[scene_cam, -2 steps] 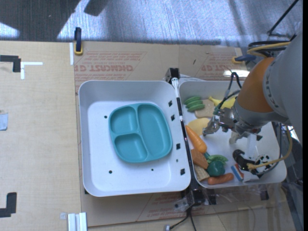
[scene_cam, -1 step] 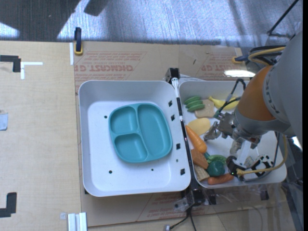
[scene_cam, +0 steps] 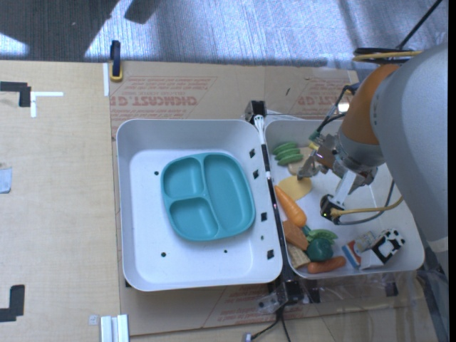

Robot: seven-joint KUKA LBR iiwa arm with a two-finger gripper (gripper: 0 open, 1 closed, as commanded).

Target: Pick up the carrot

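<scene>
The left bin (scene_cam: 135, 212) holds just a teal divided plate (scene_cam: 208, 196), with bare floor around it; my right bin (scene_cam: 406, 258) is crowded. My claw (scene_cam: 311, 164) hangs over the yellow slice (scene_cam: 294, 187) — open or clenched, I cannot tell. The carrot (scene_cam: 291, 206) — orange, tapered — lies along the bin's left wall, just below my claw.
</scene>
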